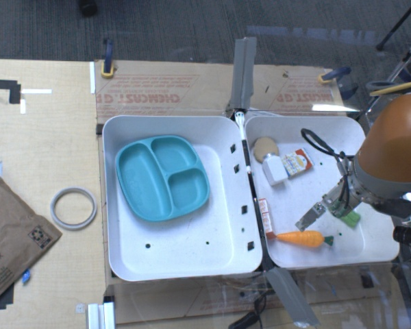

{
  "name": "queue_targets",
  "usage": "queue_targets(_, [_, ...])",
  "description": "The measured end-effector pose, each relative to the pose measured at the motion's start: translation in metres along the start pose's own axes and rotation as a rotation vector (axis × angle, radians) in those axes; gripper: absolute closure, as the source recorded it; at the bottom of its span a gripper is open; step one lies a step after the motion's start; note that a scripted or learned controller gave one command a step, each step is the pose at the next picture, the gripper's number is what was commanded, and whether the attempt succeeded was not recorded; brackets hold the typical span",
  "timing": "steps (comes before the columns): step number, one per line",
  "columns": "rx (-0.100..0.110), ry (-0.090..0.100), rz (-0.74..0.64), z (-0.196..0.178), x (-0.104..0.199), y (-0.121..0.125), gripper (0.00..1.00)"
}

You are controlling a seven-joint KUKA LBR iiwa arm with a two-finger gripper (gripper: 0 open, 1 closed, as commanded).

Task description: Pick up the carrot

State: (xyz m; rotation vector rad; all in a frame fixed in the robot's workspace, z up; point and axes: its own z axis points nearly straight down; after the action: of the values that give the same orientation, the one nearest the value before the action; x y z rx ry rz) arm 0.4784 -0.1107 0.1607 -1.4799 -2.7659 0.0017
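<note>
The orange carrot point(300, 238) with a small green top lies on its side near the front edge of the right bin point(370, 251), its green end pointing right. My gripper point(309, 218) hangs just above and slightly behind the carrot, angled down toward the left, and nothing is visibly held in it. The grey arm with its orange band point(396, 141) comes in over the bin's right side.
The right bin also holds a tan round item point(265, 147), a white box point(274, 168), a red-and-white packet point(298, 162), a slim red-and-white bar point(263, 214) and a green piece point(351, 218). A blue divided plate point(164, 177) sits in the left bin point(123, 252). A tape roll point(73, 206) lies on the bench.
</note>
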Motion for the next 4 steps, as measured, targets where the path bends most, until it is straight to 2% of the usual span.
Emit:
queue_targets(1, [-0.012, -0.004, 0.141, 0.066, -0.014, -0.005, 0.0])
queue_targets(2, [0.001, 0.0, 0.38, 0.072, 0.003, 0.001, 0.0])
queue_targets(3, [0.001, -0.001, 0.531, 0.012, -0.052, -0.035, 0.0])
queue_targets(4, [0.002, 0.001, 0.531, 0.031, -0.001, -0.002, 0.0])
